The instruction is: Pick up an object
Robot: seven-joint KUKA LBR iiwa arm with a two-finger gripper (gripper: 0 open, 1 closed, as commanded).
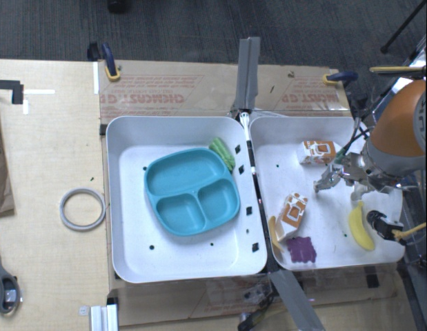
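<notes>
Nearest the lens is the arm (406, 126), its orange band rising high over the right bin (330, 236), and below that band we see the gripper (339, 185) hanging above the bin's floor with its metal fingers (325, 183) spread apart and nothing between them. Closest to it, just behind, lies an orange-and-white box (318, 151); its face carries print, but it is too small for us to read. In front and to the right of the gripper lies a yellow banana (361, 229), near the bin's right wall and apart from the fingers. To the front left a second orange-and-white carton (293, 212) sits tilted, again with a label we cannot make out, and a purple lump (301, 250) lies just in front of it. In the left bin (130, 243) we see a blue three-compartment plate (192, 192) with a green item (223, 154) touching its far rim. Behind both bins a cardboard sheet (165, 88) bears red lettering, upside down to us and too blurred to read. On the bench at left lie a grey ring (83, 208) and, at the near edge, scissors (3, 289).
</notes>
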